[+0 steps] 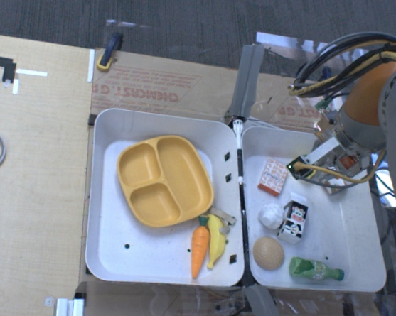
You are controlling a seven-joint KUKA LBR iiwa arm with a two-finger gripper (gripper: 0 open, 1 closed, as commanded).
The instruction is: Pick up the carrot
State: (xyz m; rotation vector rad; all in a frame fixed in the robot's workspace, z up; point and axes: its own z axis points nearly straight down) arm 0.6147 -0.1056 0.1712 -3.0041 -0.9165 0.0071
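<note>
Nearest the near edge: the carrot [199, 250] lies in the left bin [101, 249], at its near right corner, tip pointing toward the near wall. A banana [216, 244] lies against the carrot's right side. A yellow divided plate [165, 180] sits just to the far left of both, at the bin's middle.

Right bin [361, 231]: a green bottle [315, 270] lies on its side by the near wall, a tan ball [268, 253] to its left. Farther in stand a black-and-white carton [293, 220], a white crumpled object [271, 216] touching it, and a red-and-white box [274, 176].

The gripper [330, 163] hangs over the far right part of the right bin, well apart from the carrot. Whether it is released or clenched cannot be told.
</note>
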